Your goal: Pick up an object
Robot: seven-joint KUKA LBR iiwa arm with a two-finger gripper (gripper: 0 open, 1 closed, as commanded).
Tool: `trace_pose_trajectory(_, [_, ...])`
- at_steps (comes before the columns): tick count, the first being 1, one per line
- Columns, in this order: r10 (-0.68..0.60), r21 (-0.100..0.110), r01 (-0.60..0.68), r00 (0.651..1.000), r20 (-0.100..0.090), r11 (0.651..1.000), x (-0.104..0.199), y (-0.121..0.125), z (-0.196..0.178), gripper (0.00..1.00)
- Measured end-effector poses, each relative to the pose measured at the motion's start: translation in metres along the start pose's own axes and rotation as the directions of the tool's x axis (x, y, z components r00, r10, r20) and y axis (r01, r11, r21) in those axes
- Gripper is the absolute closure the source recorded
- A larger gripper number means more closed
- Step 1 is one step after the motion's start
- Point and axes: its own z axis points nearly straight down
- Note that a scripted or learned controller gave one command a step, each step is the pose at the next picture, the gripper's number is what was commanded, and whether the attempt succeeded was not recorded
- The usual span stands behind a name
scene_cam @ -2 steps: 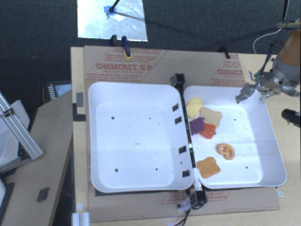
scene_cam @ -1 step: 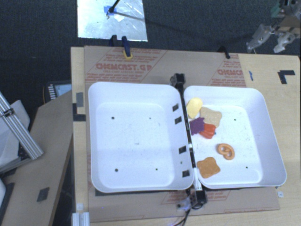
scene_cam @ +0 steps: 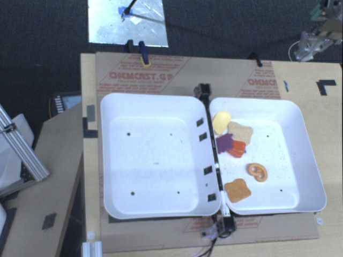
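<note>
As you look down, the right bin (scene_cam: 300,143) holds it all — lemon (scene_cam: 221,122), bread (scene_cam: 240,131), purple piece (scene_cam: 224,141), red piece (scene_cam: 237,149), pretzel (scene_cam: 257,172), cookie (scene_cam: 237,189) — gripper (scene_cam: 316,40) top right, well apart, grip state unclear.

Left bin (scene_cam: 155,159): white, dotted with a few small dark specks. Right bin (scene_cam: 300,143): white. Lemon (scene_cam: 221,122): pale yellow. Bread slice (scene_cam: 240,131): tan. Purple piece (scene_cam: 224,142): violet. Red piece (scene_cam: 237,150): red-orange. Pretzel (scene_cam: 257,172): orange-brown. Toast (scene_cam: 237,190): orange-brown. Tabletop (scene_cam: 177,74): tan cardboard with faded red lettering. Foil sheet (scene_cam: 127,14): silver-grey with a blue spot. Clamp (scene_cam: 143,54): blue and yellow. Floor (scene_cam: 43,42): dark blue-grey.
</note>
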Motion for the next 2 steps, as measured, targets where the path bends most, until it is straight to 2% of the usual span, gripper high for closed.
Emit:
trace_pose_trajectory(1, [0.002,-0.009,-0.002,1.000,-0.002,1.000,0.044,-0.060,-0.128,1.00])
trace_pose_trajectory(2, [-0.004,0.016,0.004,1.000,-0.007,1.000,0.150,-0.071,-0.029,1.00])
